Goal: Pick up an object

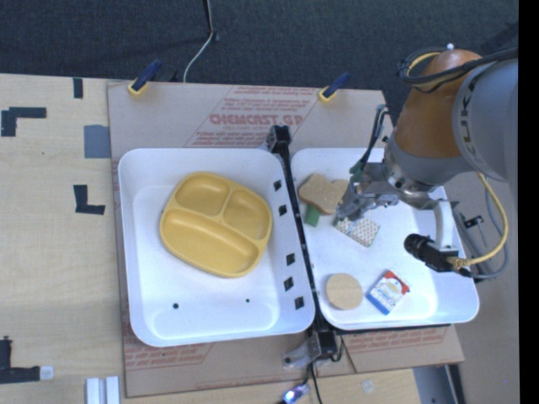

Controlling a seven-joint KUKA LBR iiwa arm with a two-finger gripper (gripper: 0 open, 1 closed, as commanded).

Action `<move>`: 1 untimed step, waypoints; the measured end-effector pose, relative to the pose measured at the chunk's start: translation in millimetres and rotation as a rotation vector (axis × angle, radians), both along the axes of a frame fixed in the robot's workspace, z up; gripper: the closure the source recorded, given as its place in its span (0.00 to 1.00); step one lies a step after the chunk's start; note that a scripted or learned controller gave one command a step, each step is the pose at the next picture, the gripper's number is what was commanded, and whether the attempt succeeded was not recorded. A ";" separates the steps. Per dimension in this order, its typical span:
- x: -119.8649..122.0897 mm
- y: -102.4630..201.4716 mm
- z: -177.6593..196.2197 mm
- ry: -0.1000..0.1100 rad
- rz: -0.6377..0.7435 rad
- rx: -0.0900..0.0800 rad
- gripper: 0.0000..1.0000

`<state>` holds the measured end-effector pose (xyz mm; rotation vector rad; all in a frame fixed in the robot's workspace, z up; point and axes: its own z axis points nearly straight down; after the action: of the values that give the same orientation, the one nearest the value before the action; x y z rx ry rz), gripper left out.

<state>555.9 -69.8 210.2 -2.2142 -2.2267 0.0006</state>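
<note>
The tool (349,211), grip state unclear, hangs over a speckled flat packet (364,231); the tan sponge-like block (321,193) at ten o'clock could snag.

A wooden bench (50,251) carries a cardboard sheet (253,116), held by two clamps (145,76) at its far edge. On the cardboard, two white bins sit touching: left bin (139,310), right bin (459,305).

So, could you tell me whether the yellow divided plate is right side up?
Right side up: the yellow divided plate shows its compartments facing upward.
</note>
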 end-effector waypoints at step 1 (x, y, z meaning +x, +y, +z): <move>16.6 54.1 11.6 -0.001 0.000 0.000 1.00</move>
<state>572.5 -15.7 221.8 -2.2151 -2.2267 -0.0006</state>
